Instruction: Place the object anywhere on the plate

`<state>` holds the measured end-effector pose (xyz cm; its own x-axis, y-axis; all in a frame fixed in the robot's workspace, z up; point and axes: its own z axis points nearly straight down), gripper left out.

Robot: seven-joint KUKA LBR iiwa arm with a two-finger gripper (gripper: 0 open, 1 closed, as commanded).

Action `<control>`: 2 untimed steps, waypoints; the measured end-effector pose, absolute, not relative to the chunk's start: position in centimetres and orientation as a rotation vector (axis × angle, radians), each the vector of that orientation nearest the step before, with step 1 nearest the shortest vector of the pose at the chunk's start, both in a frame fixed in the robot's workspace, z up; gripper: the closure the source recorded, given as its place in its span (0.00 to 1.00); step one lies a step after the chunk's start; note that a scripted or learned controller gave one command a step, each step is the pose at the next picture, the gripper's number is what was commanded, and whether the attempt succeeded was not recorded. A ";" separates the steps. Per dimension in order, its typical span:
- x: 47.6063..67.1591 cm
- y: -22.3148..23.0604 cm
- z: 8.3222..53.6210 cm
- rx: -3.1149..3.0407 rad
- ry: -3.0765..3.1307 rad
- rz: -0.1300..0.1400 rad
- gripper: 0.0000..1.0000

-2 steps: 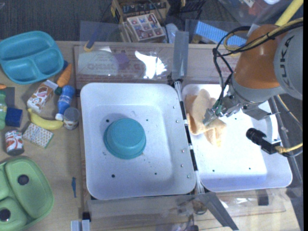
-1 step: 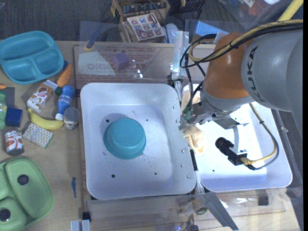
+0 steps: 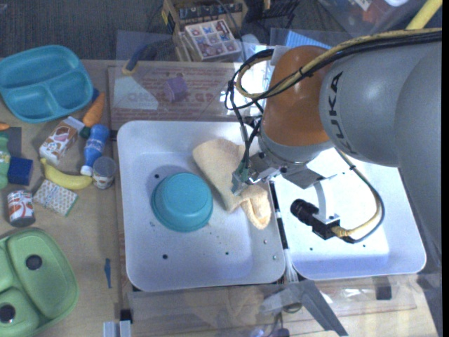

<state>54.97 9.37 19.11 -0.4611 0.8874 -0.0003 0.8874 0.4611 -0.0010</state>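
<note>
While arm point(image 3: 365, 90) reaches in from right:
Left bin point(image 3: 140, 258): holds blue plate point(image 3: 182, 201), upside down.
Object: tan cloth point(image 3: 221, 167), beside plate, at bin's right edge.
Jaws point(image 3: 245, 177): over cloth; state cannot tell.

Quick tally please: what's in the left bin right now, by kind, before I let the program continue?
Blue round plate or bowl, face down as far as I can tell: 1
Tan bread-like object, lying beside it, partly under the gripper: 1
Total in the left bin: 2
</note>
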 end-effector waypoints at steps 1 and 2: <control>49.1 8.8 24.7 -1.271 -2.869 0.004 1.00; 49.1 8.8 24.8 -1.272 -2.869 0.003 0.00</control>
<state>49.10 8.82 24.78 -0.6714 0.7411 0.0020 0.7411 0.6714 -0.0030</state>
